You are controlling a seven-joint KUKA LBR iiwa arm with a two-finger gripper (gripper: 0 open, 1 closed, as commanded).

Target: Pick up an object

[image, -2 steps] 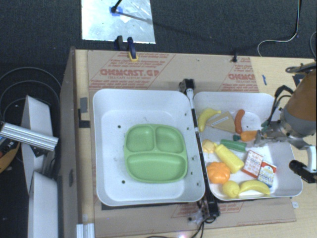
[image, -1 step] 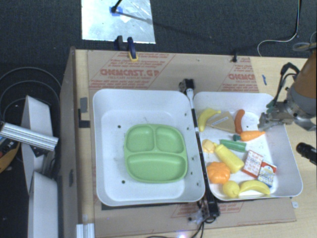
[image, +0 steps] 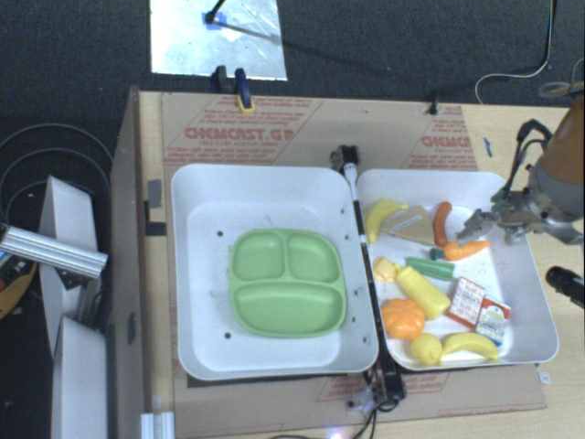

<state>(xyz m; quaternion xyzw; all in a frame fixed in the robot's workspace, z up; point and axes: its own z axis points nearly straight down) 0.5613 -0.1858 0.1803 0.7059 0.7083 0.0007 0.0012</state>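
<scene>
gripper [image: 486, 225] – above the right white plastic bin [image: 539, 314], at its upper right, just over the orange plastic carrot [image: 465, 249] | fingers – we cannot tell if open or closed | yellow plastic bottle [image: 422, 289] left and below the carrot, yellow banana [image: 469, 344] far below it

We've got two bins side by side on the bench: the left bin [image: 196, 245] holds a divided plate [image: 289, 280] near its middle. The right bin [image: 535, 332] is crowded: a banana [image: 381, 214] and a wedge [image: 411, 224] at the back left, a sausage [image: 442, 221] just right of them, and a carrot [image: 466, 250] in front of that. A bottle [image: 422, 290] lies mid-bin with a carton [image: 479, 304] to its right. At the front we see a round fruit [image: 403, 317], a lemon [image: 426, 348] and another banana [image: 470, 344].
</scene>
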